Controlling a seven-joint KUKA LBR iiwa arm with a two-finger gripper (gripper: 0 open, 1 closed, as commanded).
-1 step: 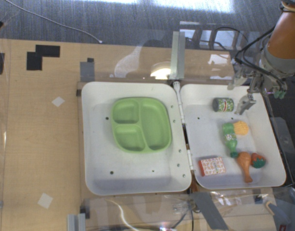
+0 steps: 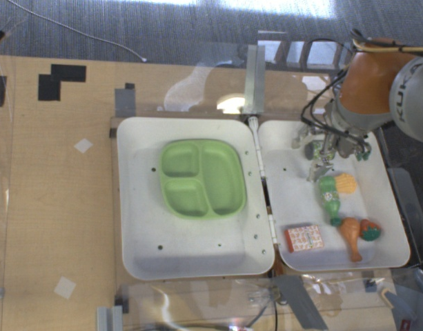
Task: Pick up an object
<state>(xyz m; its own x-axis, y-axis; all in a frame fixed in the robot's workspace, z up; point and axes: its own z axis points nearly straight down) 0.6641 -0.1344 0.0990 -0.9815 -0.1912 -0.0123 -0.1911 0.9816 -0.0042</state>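
Note:
In the right bin (image 2: 287, 158) lie a green bottle-shaped toy (image 2: 328, 194), a yellow corn piece (image 2: 346, 183), an orange drumstick (image 2: 350, 236) with a green and orange piece (image 2: 370, 231) beside it, and a small red and white box (image 2: 304, 238). My gripper (image 2: 320, 165) hangs over the bin's upper part, its tips just above and left of the green toy. I see nothing held between them.
The left bin (image 2: 139, 240) holds a green divided plate (image 2: 201, 178). A metal divider post (image 2: 253, 78) stands between the bins at the back. Black cables (image 2: 320, 98) loop beside the wrist. The wooden bench stretches to the left.

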